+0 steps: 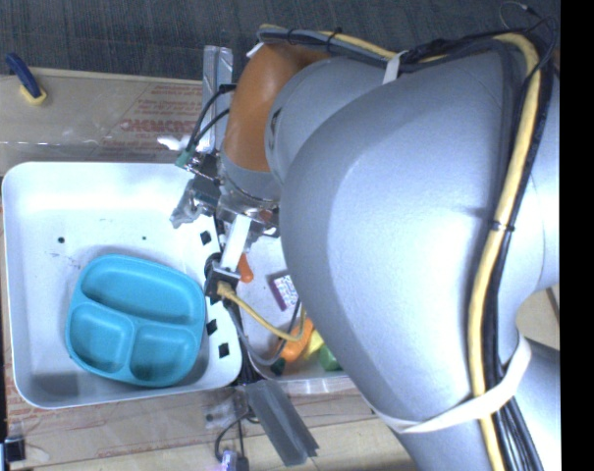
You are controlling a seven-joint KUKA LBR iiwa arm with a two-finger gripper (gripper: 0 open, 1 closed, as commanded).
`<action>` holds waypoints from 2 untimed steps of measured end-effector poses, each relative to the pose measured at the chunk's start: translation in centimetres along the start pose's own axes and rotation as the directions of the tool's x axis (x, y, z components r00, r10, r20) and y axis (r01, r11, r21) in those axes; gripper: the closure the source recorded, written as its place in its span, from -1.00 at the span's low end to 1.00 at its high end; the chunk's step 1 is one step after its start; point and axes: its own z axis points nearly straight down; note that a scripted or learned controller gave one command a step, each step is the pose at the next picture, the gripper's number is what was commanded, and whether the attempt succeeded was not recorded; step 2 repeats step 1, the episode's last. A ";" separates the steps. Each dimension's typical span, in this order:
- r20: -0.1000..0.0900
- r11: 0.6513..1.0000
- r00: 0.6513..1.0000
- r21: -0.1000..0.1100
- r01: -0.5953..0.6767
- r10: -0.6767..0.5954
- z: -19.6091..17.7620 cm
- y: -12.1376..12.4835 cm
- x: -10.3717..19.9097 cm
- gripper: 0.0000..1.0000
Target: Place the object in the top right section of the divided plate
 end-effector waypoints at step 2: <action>0.000 1.000 1.000 0.001 0.001 -0.001 0.0 0.0 0.0 -1.00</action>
